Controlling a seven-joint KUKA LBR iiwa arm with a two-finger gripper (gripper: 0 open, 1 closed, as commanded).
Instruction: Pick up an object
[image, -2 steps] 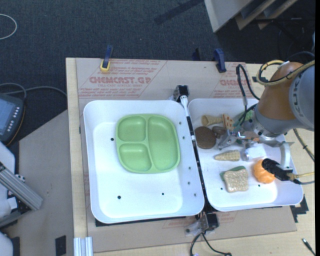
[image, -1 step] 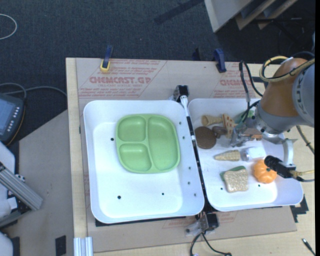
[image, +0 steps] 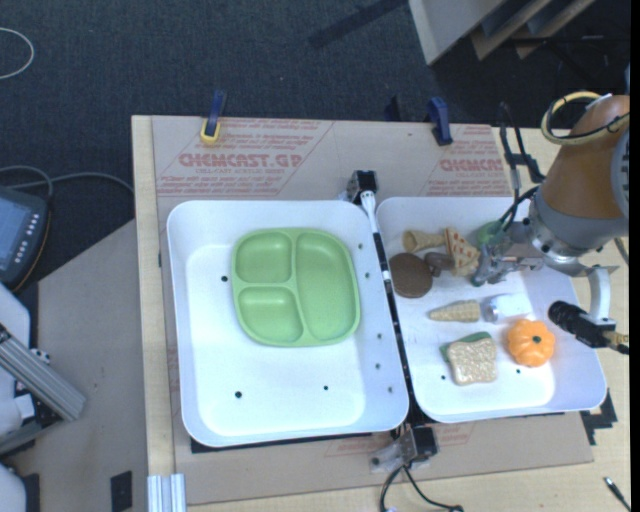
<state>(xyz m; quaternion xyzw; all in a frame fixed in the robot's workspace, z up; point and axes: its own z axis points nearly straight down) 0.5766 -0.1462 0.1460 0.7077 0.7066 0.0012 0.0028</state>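
Nothing is in the claw (image: 493, 270). It hangs low over the far middle of the right bin (image: 520, 398), and I can't tell whether it is wide or narrow (the arm's grey wrist covers it from above).

Nearest pickable thing is the waffle piece (image: 460, 250), just left of the claw, maybe touching it, can't say. It is tan, gridded and roughly triangular, and leans against a small dark lump I can't identify. A green thing (image: 487, 236) sits just beyond the claw, half hidden by the arm, shape unclear. Just on the near side of the claw is a small grey bit (image: 497, 304); loose item or robot part, can't tell.

Further out in the same bin:
- The pale cone (image: 455, 312) lies on its side near the claw, with its tip pointing at the left bin.
- The tan biscuit (image: 425, 240) is bone-like and lies by the far wall.
- The brown disc (image: 409, 275) is close to the bin's left wall.
- The bread slice (image: 471, 361) is speckled with a green edge and lies towards the near side.
- The orange pumpkin (image: 530, 342) stands upright just right of the bread, well apart from the claw.

The left bin (image: 200, 330) holds a green divided plate (image: 296, 286), lying flat with three compartments. Both bins rest on the counter (image: 160, 180), which is covered in brown printed paper clamped at the far edge.
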